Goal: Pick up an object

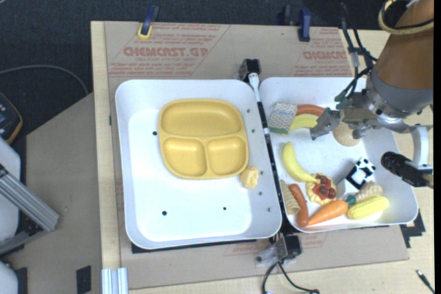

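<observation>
1. Dark carpet surrounds a brown tabletop (207, 45) with red lettering on it, and two shallow white bins sit side by side on top.
2. Left bin (138, 169) holds a yellow divided plate (204, 138), plus a small pale yellow lump (250, 177) just off the plate's lower right corner.
3. Right bin (406, 213) is full of toy food: a banana (294, 163), a carrot (327, 212), a corn cob (368, 206), a black-and-white block (359, 172) and something pizza-like (321, 188).
4. Arm (406, 65) comes in from the right, and its gripper (331, 124) hangs over the upper part of the right bin, right by a tan round thing (346, 136).
5. Honestly can't tell if the gripper is open, closed, or holding anything.
</observation>
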Robot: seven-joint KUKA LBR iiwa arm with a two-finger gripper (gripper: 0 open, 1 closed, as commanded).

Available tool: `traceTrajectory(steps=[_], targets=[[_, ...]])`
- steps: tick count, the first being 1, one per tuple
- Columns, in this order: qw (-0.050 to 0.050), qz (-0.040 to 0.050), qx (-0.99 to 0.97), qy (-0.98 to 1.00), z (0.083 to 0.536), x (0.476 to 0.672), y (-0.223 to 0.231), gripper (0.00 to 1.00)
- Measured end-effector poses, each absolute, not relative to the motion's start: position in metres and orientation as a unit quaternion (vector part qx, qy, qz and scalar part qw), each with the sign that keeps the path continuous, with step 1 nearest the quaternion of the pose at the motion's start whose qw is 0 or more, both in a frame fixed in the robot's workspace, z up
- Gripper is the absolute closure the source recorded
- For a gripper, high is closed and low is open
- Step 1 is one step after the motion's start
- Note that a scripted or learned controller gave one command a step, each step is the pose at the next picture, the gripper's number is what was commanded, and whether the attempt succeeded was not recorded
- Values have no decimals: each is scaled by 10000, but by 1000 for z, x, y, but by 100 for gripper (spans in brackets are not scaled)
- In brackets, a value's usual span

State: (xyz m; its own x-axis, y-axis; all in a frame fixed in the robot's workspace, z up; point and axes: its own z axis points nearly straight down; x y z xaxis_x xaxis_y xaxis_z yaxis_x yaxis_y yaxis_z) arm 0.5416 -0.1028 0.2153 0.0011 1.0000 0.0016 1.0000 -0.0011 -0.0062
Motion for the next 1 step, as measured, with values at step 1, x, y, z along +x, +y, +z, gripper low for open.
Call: traceTrajectory(steps=[1], targets=[[36,20,-7076,-7066,154,534,-104,0]])
